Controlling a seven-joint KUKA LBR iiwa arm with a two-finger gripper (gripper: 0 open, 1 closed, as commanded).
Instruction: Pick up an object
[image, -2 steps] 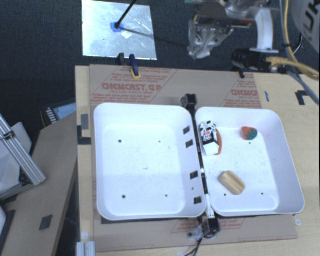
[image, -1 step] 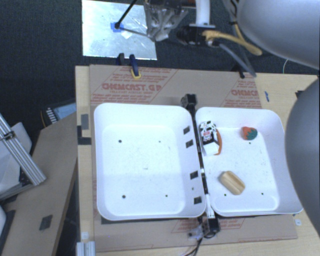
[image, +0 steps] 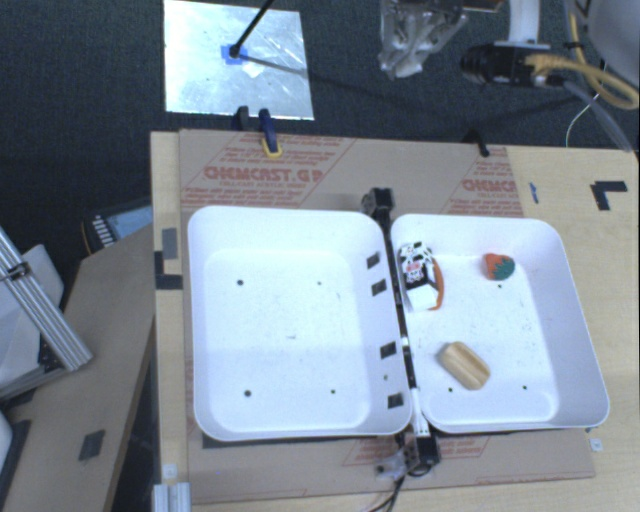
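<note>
Three small objects lie in the right bin (image: 575, 330). A black, white and orange toy (image: 420, 276) rests against the bin's left wall. A red piece with a green end (image: 499, 266) sits toward the far right. A tan, bread-like block (image: 464, 364) lies nearer the front. My gripper (image: 412, 45) hangs high at the top of the view, beyond the bench's far edge and well away from both bins, with nothing seen in it.
The left bin (image: 200, 330) adjoins the right one along a clipped divider (image: 395, 330). A shiny metal sheet (image: 238, 60) lies on the floor at the top left. An aluminium rail (image: 35, 310) stands at the left. Cables (image: 560, 70) run at the top right.
</note>
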